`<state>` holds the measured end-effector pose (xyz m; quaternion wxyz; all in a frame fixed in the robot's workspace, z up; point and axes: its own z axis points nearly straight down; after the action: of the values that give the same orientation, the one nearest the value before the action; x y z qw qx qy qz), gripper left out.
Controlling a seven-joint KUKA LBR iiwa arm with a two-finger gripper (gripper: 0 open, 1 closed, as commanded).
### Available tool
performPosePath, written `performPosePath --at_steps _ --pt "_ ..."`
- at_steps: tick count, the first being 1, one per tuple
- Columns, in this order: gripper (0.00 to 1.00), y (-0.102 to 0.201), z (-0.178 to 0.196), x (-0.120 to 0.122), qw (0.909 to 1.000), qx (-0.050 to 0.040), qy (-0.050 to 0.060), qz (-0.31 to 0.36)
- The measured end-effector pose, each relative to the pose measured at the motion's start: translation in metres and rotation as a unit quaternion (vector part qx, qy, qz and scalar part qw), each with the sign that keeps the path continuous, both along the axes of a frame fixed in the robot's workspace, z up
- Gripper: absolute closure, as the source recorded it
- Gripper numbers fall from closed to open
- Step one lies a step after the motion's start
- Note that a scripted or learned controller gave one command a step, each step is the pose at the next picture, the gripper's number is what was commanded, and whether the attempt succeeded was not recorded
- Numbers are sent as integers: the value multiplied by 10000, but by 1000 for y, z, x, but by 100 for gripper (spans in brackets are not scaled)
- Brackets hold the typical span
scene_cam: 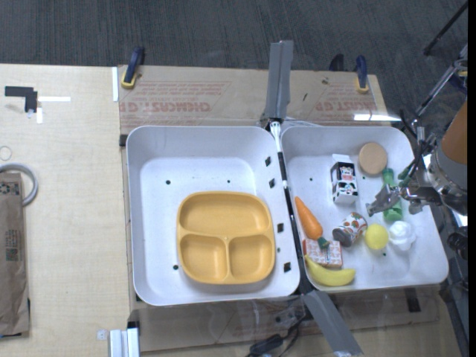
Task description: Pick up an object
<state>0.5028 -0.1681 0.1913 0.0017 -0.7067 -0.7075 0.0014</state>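
Note:
My gripper (384, 202) hangs low over the right side of the right bin (312, 143), reaching in from the right. Just below it lies a small green object (393, 215), with a white cup-like piece (401, 233) and a yellow lemon (377, 236) close by. Another green piece (389, 175) sits just above it. Further left in this bin are a small can (349, 230), an orange carrot (308, 216), a black-and-white carton (343, 181), a tan round disc (372, 157), a banana (330, 274) and a red-and-white packet (324, 253).
The left bin (149, 199) holds a yellow divided plate (224, 237). A grey divider bar (280, 88) runs between the bins at the back. Cardboard (193, 95) lies behind the bins, and the arm's cables (446, 88) stand at the right.

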Motion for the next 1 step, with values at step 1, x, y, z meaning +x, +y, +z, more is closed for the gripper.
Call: performPosePath --at_steps 1 --pt "0 20 -100 47 9998 -5 -19 189"
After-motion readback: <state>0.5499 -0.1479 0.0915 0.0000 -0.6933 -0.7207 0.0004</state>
